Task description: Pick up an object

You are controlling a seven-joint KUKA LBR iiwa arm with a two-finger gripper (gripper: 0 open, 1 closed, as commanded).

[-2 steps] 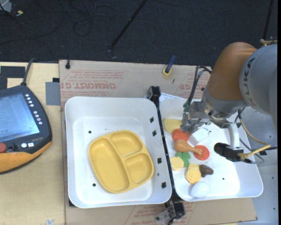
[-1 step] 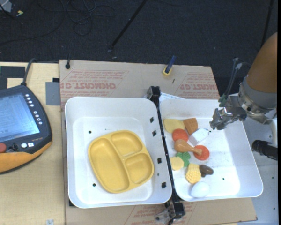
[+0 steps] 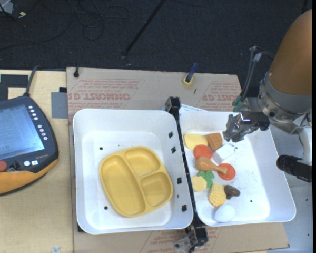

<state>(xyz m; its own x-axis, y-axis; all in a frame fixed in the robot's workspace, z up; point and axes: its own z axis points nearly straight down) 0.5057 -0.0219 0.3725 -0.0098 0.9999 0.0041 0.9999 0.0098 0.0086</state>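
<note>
We see two white bins: the left bin (image 3: 89,136) holds one yellow three-compartment tray (image 3: 136,180), the right bin (image 3: 276,194) roughly ten toy foods (image 3: 213,170) piled at its left. The gripper (image 3: 236,130) hovers just above the pile's upper right edge, its grip state beyond what we can tell.

The cardboard sheet (image 3: 147,88) under the two bins carries red printed lettering along its far edge, once above the left bin and once above the right one. Both prints are upside down from this camera, and the left one appears to read "CHEMCRZT", though the letters are too blurred to be sure; smaller red lines beneath it cannot be read. The handheld screen (image 3: 13,130) at the left shows lines of text too small to make out.
</note>
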